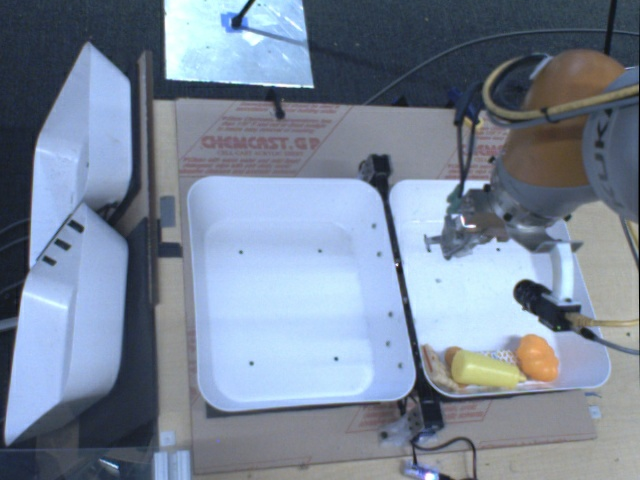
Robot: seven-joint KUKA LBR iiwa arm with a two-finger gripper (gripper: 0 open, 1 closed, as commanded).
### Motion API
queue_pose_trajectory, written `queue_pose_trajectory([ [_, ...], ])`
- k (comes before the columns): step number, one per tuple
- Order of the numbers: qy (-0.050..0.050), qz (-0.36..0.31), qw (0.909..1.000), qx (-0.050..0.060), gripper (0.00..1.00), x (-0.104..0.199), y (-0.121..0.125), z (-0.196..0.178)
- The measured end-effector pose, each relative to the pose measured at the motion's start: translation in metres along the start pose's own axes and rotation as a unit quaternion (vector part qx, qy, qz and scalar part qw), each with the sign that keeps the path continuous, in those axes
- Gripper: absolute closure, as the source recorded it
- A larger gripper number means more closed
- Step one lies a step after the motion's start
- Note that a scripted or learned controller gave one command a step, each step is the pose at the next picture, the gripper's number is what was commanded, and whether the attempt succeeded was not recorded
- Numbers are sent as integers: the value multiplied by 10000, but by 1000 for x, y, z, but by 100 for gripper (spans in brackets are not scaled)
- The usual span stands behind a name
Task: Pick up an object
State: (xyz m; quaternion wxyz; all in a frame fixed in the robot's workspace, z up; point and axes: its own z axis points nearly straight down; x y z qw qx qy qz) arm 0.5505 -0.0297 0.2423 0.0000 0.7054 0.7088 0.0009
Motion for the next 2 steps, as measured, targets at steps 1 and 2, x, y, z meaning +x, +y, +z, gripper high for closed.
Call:
queue_pose_trajectory([
  [1, 0, 1, 10000, -1, 100, 45, 10, -4],
  [2, 0, 1, 10000, 5, 100, 94, 10, 1],
])
